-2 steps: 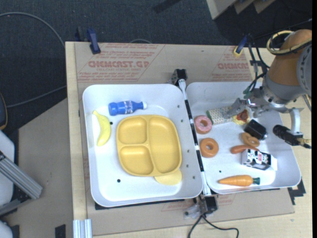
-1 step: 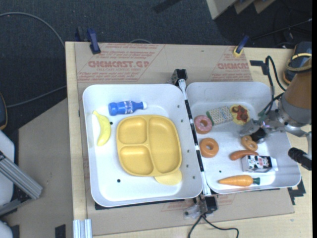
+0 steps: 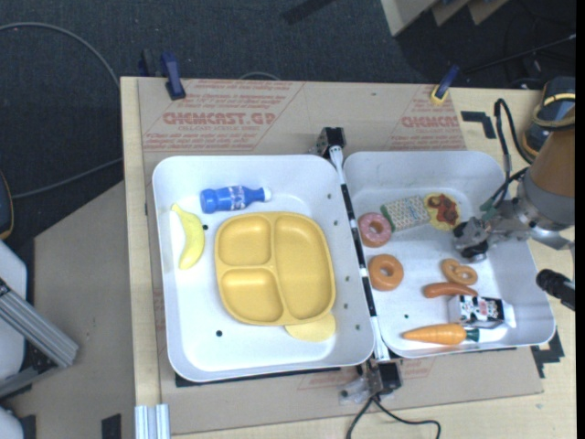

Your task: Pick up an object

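Your largest open room is the left white plastic bin (image 3: 169, 273), well left of the claw (image 3: 472, 239), though a yellow three-section plastic tray (image 3: 272, 268) fills its middle. A blue toy bottle (image 3: 231, 198) and yellow toy banana (image 3: 189, 236) sit by its far-left wall. Right white bin (image 3: 521, 282): claw is near its right rim, can't tell if shut or apart. Just below it a tan pretzel (image 3: 458, 271) & orange sausage (image 3: 447, 290); lower, an orange carrot (image 3: 436, 335). Left: glazed brown donut (image 3: 386, 272), pink donut (image 3: 374, 229).
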### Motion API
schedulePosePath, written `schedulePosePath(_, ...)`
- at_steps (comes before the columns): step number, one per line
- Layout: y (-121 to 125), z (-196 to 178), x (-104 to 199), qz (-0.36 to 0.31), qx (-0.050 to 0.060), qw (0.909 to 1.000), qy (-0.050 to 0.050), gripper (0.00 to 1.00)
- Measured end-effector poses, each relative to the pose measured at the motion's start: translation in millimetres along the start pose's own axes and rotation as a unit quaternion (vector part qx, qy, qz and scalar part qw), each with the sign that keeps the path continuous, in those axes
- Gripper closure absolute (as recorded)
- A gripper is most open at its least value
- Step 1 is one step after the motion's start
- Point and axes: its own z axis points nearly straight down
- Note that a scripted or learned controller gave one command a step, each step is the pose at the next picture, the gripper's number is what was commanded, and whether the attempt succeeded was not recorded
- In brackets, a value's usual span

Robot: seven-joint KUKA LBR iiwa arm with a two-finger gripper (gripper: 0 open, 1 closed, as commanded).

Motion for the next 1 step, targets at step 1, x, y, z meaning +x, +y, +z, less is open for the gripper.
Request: schedulePosePath(1,30.0,12.3,65.9,0.000,-0.003,1.0000,-0.001,1.00)
